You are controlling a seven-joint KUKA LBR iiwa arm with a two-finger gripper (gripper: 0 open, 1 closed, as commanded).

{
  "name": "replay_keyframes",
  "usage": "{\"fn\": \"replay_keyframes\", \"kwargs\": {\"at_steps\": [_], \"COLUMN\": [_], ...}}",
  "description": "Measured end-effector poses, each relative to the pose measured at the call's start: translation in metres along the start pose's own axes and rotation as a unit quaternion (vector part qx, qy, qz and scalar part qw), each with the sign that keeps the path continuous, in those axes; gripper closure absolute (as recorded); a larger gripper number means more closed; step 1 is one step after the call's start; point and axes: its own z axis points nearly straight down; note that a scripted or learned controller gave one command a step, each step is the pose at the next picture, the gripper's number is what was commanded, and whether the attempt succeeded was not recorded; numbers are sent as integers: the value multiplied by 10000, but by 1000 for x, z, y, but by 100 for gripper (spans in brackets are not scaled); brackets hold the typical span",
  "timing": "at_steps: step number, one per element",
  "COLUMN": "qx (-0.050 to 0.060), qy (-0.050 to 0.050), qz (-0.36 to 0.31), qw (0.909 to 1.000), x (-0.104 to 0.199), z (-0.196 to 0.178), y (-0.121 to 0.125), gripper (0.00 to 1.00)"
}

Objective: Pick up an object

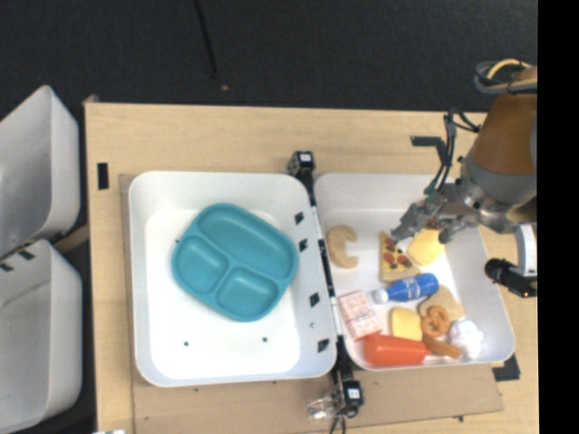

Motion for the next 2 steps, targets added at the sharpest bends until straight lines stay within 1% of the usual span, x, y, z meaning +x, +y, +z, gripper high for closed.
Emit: {"fn": "replay_keyframes", "kwargs": {"at_steps": [1, 2], "qx": [-52, -36], "qy": [-10, -11], "qz": [-15, -1], "qw": [10000, 10000], "x": [0, -7], "z": [-6, 41], "y": [2, 2], "gripper": [0, 0]}}
